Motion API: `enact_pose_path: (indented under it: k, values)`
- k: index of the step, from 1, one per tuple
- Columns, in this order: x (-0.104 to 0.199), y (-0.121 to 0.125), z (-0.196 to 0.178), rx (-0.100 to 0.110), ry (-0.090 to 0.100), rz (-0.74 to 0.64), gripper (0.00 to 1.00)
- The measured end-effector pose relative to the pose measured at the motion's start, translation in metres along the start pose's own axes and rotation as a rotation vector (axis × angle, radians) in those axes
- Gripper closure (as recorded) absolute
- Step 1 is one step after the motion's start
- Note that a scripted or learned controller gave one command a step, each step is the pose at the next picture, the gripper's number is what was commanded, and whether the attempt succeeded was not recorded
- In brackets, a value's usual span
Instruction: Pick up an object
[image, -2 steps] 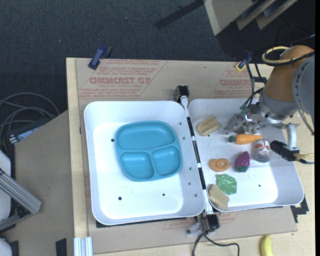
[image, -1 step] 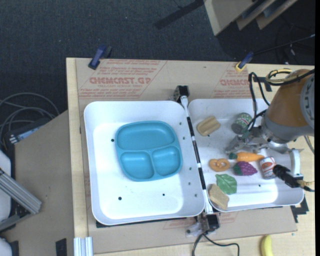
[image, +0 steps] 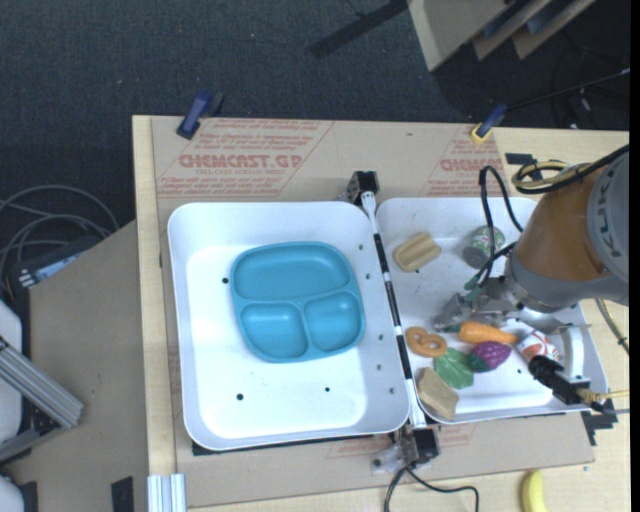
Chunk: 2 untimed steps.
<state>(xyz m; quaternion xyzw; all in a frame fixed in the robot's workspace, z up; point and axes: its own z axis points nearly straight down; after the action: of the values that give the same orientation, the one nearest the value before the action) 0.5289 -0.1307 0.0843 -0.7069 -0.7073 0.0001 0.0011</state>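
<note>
My hand hung low in the right bin, just above the orange carrot; I could not tell how far it was open, nor whether it had hold of anything. The carrot lay among toy foods near the bin's front: a purple piece touching it, a green one beside that, a ringed pretzel to its left. I judged the carrot light, stiff, smooth moulded plastic, tapered and liable to roll, best taken across its thicker middle. The left bin held a glossy blue divided plate.
</note>
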Motion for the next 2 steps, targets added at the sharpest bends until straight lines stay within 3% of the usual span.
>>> enact_pose_path:
  k: [1,2]
  values:
    - [-0.0003,0.0004,-0.01,-0.002,-0.001,0.001,1.0]
    - [-0.0003,0.0003,-0.0099,-0.002,-0.001,0.001,0.0]
